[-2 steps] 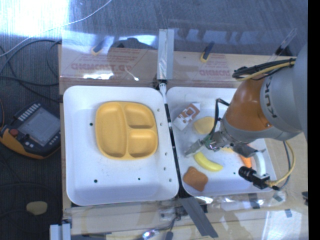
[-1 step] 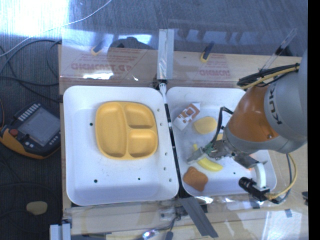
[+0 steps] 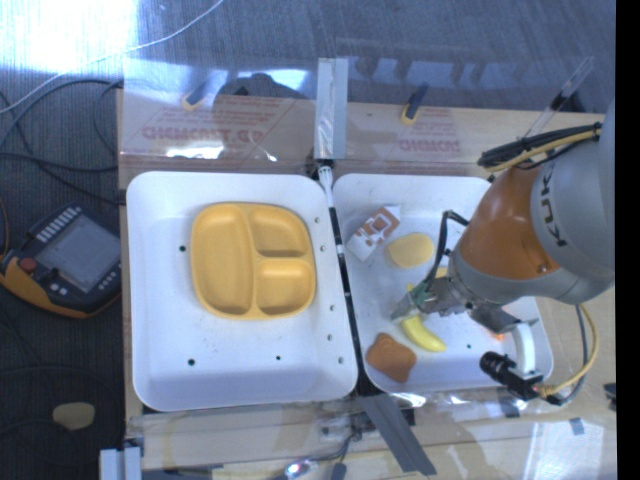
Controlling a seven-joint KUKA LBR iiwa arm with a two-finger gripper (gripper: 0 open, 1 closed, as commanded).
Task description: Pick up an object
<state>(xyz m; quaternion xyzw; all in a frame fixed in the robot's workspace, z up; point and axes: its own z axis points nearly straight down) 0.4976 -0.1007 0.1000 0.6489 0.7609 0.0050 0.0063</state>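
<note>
My gripper (image 3: pixel 420 300) hangs low in the right bin (image 3: pixel 520 193), below the grey and orange wrist. Its tip is just above the upper end of a small yellow banana (image 3: pixel 426 337) lying on the bin floor. A brown bread-like lump (image 3: pixel 390 357) sits at the bin's front left, close to the banana. A pale yellow round piece (image 3: pixel 410 250) lies just behind the gripper. Next to that piece, a white and brown carton (image 3: pixel 373 230) rests near the bin's left wall. The arm hides the right part of this bin.
The left bin (image 3: pixel 160 358) holds a yellow divided plate (image 3: pixel 252 259) in its middle. A raised rim (image 3: pixel 340 288) separates the two bins. A handheld controller (image 3: pixel 62 258) lies off the bench at the far left.
</note>
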